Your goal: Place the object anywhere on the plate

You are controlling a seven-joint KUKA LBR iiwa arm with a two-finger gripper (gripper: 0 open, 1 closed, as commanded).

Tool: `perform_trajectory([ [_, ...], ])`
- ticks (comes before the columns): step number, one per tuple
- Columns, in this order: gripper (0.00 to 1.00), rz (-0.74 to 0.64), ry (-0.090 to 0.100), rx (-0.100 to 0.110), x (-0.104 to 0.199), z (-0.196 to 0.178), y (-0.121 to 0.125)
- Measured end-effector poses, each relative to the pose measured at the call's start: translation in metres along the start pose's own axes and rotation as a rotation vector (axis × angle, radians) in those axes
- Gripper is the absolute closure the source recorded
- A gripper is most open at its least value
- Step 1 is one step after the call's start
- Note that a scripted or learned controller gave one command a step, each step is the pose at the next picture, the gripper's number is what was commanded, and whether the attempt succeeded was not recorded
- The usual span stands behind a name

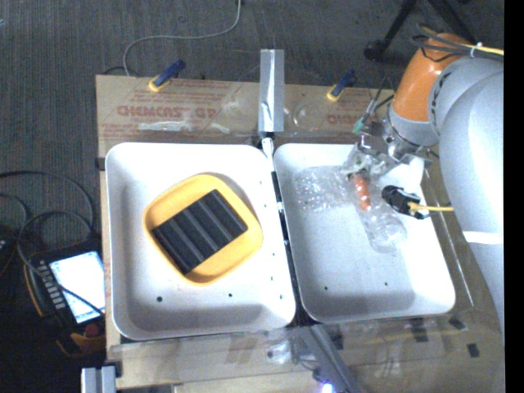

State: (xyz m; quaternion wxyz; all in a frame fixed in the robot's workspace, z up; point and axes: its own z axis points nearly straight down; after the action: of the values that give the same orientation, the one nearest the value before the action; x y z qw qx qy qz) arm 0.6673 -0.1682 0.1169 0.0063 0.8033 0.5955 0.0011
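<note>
You have nearly all the task left: the clear crinkled plastic object with an orange streak (370, 205) lies in the right white bin (327, 277) under the pincer (370, 169), well apart from the yellow plate with black ribbed centre (168, 207) in the left bin.

Dark grey carpet floor (49, 39) with loose cables (188, 23). Brown cardboard sheet (180, 109) held by blue-yellow clamps (166, 74). Black chair base (417, 6) top right.

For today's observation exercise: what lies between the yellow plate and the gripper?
In the camera view, the bins' adjoining rims and bare white floor separate the plate from the gripper.
</note>
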Motion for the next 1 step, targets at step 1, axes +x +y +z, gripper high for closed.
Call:
perform_trajectory([
  [1, 1.00, 0.042, 0.008, -0.035, 0.0070, 0.0046, -0.0641],
])
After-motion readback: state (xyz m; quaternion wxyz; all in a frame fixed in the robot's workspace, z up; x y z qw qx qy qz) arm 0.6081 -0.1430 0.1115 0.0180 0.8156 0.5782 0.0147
